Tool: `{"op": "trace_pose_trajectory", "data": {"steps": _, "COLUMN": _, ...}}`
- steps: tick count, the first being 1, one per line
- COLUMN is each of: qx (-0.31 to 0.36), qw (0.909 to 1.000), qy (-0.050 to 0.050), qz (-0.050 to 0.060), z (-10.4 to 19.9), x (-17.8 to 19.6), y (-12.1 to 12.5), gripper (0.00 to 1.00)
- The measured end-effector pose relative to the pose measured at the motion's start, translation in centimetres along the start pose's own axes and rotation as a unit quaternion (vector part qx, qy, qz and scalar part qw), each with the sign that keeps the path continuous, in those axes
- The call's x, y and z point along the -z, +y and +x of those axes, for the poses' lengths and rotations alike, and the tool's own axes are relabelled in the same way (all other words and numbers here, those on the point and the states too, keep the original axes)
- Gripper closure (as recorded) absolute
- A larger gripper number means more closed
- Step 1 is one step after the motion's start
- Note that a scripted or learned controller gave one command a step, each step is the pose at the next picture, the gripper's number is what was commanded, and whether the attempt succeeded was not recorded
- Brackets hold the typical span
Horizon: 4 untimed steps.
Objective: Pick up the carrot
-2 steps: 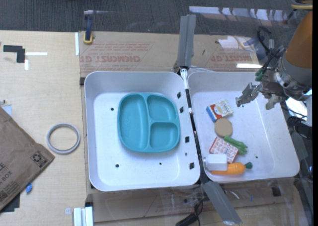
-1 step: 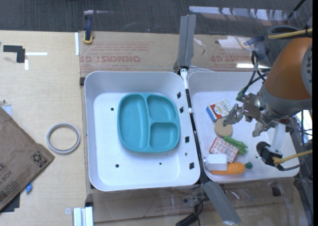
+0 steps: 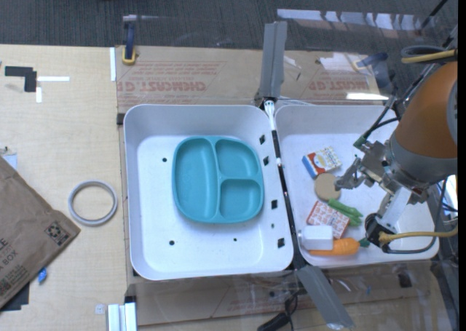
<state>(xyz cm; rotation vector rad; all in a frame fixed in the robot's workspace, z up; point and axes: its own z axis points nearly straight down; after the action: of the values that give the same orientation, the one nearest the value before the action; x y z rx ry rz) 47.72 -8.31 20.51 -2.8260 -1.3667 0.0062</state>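
- A grey arm (image 3: 429, 122) with an orange band is reaching in from the right over the right bin (image 3: 342, 115) of two shallow white bins sitting side by side on a pale wooden surface (image 3: 58, 148)
- Its hand (image 3: 349, 177) is hanging above the middle of the right bin, near a round tan biscuit-like disc (image 3: 325, 188); how far the hand is opened cannot be told from this angle, and nothing is showing in its grip
- The carrot (image 3: 336, 247) is lying on its side along the front wall of the right bin, orange, its tip pointing right, touching a small white block (image 3: 317, 235) that is resting just behind it
- A green bean pod (image 3: 344, 209) is lying between the disc and the carrot, overlapping a red-and-white packet (image 3: 320, 214)
- A second small packet (image 3: 322, 160), white with red and blue, is sitting farther back in the same bin
- A teal divided plate (image 3: 217, 179) is occupying the centre of the left bin (image 3: 145, 198)
- A grey tape ring (image 3: 92, 201) is resting on the surface to the left of the bins, near a brown cardboard box (image 3: 25, 238) at the frame's left edge
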Motion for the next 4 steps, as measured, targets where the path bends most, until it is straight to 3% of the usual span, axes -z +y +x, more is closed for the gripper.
{"op": "trace_pose_trajectory", "data": {"steps": 1, "qx": 0.031, "qw": 0.9995, "qy": -0.001, "qz": -0.001, "z": -1.7, "x": 10.0, "y": 1.4, "gripper": 0.00}}
{"op": "trace_pose_trajectory", "data": {"steps": 2, "qx": -0.078, "qw": 0.9970, "qy": -0.001, "qz": 0.000, "z": 3.3, "x": 2.6, "y": -2.6, "gripper": 0.00}}
{"op": "trace_pose_trajectory", "data": {"steps": 3, "qx": -0.239, "qw": 0.9709, "qy": -0.001, "qz": 0.001, "z": 5.0, "x": -1.5, "y": -4.0, "gripper": 0.00}}
{"op": "trace_pose_trajectory", "data": {"steps": 4, "qx": -0.331, "qw": 0.9438, "qy": -0.001, "qz": 0.000, "z": -0.3, "x": -1.5, "y": 0.2, "gripper": 0.00}}
